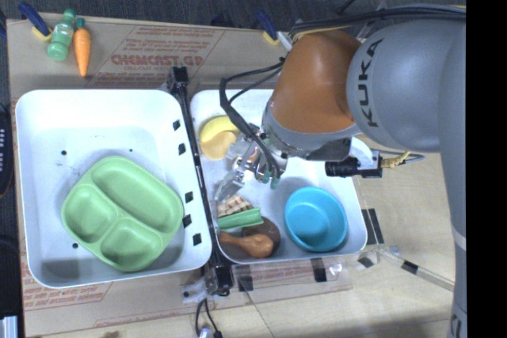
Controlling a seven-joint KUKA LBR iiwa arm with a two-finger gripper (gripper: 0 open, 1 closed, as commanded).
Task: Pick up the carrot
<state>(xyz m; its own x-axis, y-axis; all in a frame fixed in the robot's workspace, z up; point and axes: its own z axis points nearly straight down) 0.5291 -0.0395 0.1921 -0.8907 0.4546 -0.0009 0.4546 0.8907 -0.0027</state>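
Outside both bins, on the brown board at the far left corner of the bench, lies the carrot (pixel 81 49), well apart from the gripper (pixel 252 167) and diagonally up and to the left of it across the whole left bin (pixel 32 170). It is a small orange cone with a green top; its thick, leafy end points toward the back edge of the bench and its narrow tip toward the left bin, so its long axis runs nearly front to back, leaning only slightly. Just beside it, on the side away from the gripper, sits a pale green bottle-shaped toy (pixel 61 37), touching or almost touching it. The gripper hangs low inside the right bin (pixel 360 237), below the orange wrist band (pixel 317 83) of the grey arm. Its metal parts are tangled in view with cables and glare, and I cannot tell how far it stands open; nothing can be seen held in it. Directly left and slightly behind the gripper is a yellow round object (pixel 215 134). In front of it, toward the near rim, lie a light green stick (pixel 240 218), a striped tan piece (pixel 231 206) and a brown drumstick-like item (pixel 252 241) on a dark plate. To its front right stands a blue bowl (pixel 315 219). A green divided tray (pixel 120 210) lies in the left bin.
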